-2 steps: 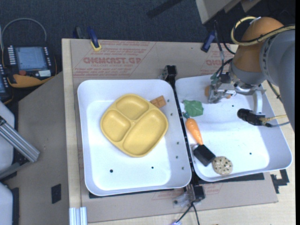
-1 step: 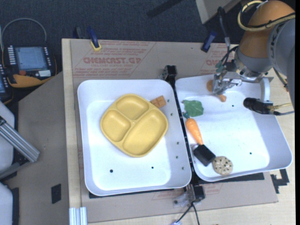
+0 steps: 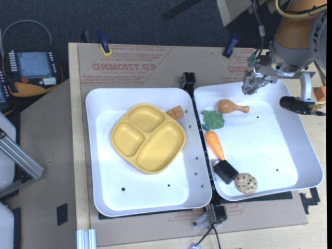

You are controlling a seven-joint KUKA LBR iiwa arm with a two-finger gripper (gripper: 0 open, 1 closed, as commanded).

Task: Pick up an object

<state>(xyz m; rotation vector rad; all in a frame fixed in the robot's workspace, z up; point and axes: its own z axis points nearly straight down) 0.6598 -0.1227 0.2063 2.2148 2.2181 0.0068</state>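
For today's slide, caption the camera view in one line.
Gripper hovers near a toy drumstick in the right bin.

Worktop [image 3: 49,134] tan, carrying a cardboard sheet [image 3: 145,66] with reddish print along its far edge. Two white bins on the sheet, side by side, rims touching: left bin [image 3: 94,139], right bin [image 3: 307,157]. Black bracket [image 3: 188,80] at the far end of their seam; another fitting with a cable [image 3: 213,216] at the near end. Yellow clamp [image 3: 105,48] and blue clamp [image 3: 230,45] grip the sheet's far edge. Control pendant [image 3: 32,66] with lit screen far left. Aluminium rail [image 3: 19,158] slants at the left edge. Dark carpet [image 3: 129,9] beyond.
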